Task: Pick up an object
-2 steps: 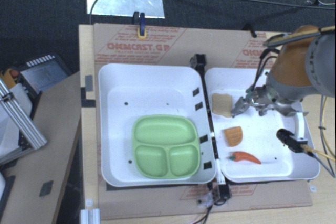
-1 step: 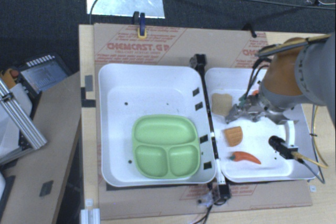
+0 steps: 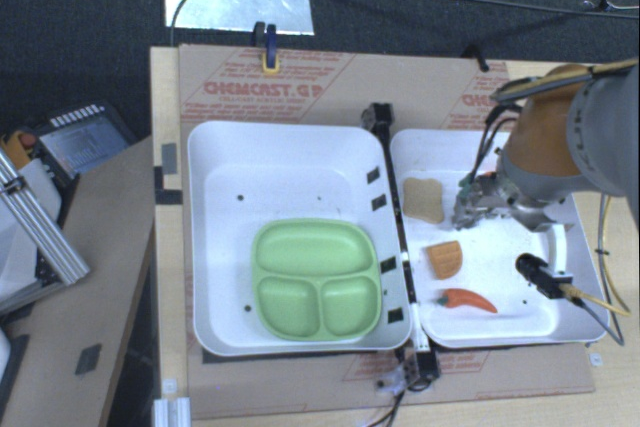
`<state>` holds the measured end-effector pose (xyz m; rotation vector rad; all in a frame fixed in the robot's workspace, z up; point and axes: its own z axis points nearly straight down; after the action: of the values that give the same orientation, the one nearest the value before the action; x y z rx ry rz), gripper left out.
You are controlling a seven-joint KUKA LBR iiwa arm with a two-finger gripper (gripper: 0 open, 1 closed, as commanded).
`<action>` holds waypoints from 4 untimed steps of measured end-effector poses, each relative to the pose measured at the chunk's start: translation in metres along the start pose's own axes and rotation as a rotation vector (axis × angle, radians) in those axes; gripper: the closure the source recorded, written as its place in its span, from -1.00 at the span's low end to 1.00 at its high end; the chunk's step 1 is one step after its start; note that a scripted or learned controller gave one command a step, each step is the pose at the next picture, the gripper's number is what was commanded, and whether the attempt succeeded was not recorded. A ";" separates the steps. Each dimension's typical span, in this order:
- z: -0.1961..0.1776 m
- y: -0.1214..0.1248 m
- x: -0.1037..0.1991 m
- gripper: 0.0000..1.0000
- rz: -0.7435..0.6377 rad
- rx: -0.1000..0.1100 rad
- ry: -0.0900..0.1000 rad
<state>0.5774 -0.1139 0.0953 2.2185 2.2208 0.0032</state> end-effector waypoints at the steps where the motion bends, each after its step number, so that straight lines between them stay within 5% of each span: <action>1: -0.061 0.006 0.006 1.00 -0.003 -0.004 -0.001; 3: -0.168 0.006 0.010 1.00 -0.004 -0.006 -0.001; 4: -0.151 0.025 0.062 1.00 -0.007 0.001 0.002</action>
<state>0.6014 -0.0520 0.2465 2.2117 2.2304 0.0045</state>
